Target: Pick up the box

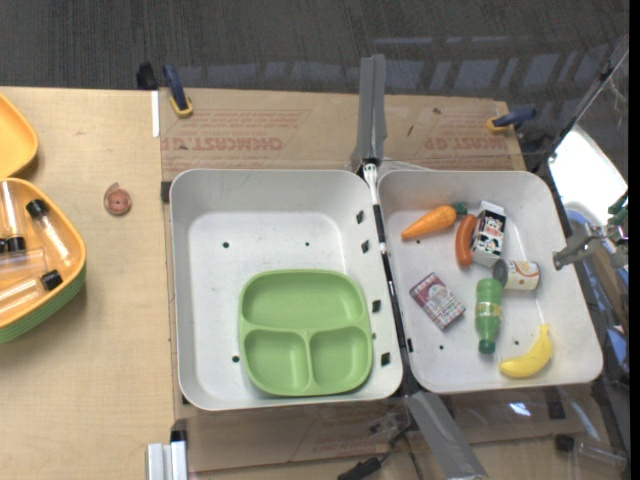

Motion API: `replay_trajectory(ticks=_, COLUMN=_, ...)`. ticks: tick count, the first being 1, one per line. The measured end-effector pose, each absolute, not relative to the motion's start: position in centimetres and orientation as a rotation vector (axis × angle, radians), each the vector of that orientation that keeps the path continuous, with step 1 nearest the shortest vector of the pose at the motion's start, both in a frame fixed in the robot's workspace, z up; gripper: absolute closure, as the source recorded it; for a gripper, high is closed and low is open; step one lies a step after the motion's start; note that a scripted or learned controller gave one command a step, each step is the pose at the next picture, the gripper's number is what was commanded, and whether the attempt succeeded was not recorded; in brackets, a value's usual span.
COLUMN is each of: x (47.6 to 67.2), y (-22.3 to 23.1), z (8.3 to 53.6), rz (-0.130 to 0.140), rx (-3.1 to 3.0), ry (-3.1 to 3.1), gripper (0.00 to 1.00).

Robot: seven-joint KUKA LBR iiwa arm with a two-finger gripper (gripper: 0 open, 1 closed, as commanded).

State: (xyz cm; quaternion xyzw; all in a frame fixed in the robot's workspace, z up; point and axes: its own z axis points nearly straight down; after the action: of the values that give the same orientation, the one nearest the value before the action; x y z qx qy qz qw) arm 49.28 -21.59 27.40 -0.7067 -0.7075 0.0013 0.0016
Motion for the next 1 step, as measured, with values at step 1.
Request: replay_trajectory(ticks=1, x=47.75, y=-12.79, z=18.36, rz=0.003, rx=-2.152, ry=-2.285, gripper=0.0)
